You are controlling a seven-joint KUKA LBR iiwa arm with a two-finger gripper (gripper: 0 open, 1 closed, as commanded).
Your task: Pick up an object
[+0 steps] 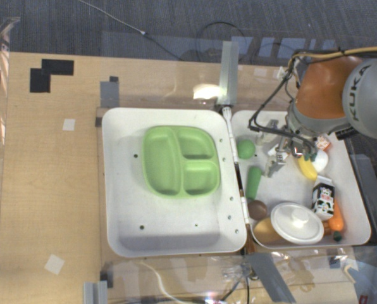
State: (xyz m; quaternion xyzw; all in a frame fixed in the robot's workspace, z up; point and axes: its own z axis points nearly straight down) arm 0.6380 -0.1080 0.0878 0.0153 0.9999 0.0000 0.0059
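Grey arm (340, 94): reaches over the right bin (359, 189).
Gripper (278, 160): fingers apart, nothing between them, low over the bin floor.
Objects: green ball (245, 149) and green cylinder (254, 181) just left of gripper; yellow piece (307, 167) just right; white bowl (296, 223) nearer the front.
Left bin (122, 189): holds green divided tray (179, 161).

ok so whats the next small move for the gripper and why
Probably a short drop straight down. The gripper hangs over bare floor of the right bin, between the green cucumber and the yellow banana, with nothing seen in it. A nudge toward the cucumber first might help it land on something.
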